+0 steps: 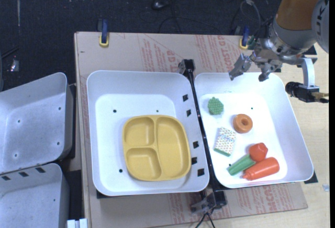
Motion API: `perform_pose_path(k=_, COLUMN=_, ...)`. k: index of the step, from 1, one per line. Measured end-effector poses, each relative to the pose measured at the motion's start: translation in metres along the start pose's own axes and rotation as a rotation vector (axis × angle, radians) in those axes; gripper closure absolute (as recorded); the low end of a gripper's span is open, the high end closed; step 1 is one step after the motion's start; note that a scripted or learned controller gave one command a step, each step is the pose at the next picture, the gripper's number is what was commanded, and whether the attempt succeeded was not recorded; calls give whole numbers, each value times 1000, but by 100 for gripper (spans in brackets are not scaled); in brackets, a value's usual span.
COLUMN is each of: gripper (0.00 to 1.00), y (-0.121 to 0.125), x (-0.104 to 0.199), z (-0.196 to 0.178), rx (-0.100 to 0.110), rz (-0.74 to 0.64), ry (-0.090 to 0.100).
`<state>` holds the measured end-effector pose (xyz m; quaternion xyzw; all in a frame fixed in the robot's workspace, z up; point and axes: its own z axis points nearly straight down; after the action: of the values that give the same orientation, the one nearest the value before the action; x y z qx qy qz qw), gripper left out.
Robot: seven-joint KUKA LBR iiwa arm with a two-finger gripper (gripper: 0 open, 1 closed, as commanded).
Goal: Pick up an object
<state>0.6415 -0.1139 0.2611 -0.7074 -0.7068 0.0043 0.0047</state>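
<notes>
While the claw [250,68] is held spread and empty above the far rim of the right bin [293,117], nothing has yet been gripped, so the step in hand is judged to be the choice of a target and the descent upon it. Five candidates are seen in that bin: a green knobbly piece [215,105] nearest the claw, an orange ring [243,123] just beyond it, a white patterned packet [225,141] lying flat, a green stick [240,164] and an orange-red carrot-like toy [261,164] clustered near the front wall. The green knobbly piece or the ring would be best attempted, since each is set well apart from its neighbours and from the walls, so that room is left for both fingers. The claw should be centred over the piece before being lowered, and closed only once the floor is nearly reached. The clustered toys at the front are judged riskier, being in contact with one another. The divider [196,117] between the bins should be kept clear of, and the left bin [104,117], occupied by a yellow tray [156,147], need not be entered.
</notes>
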Motion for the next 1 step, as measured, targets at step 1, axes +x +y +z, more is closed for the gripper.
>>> perform_pose_path(k=1, gripper=0, y=2, x=0, z=-8, rx=-13, rz=-2, ry=-2)
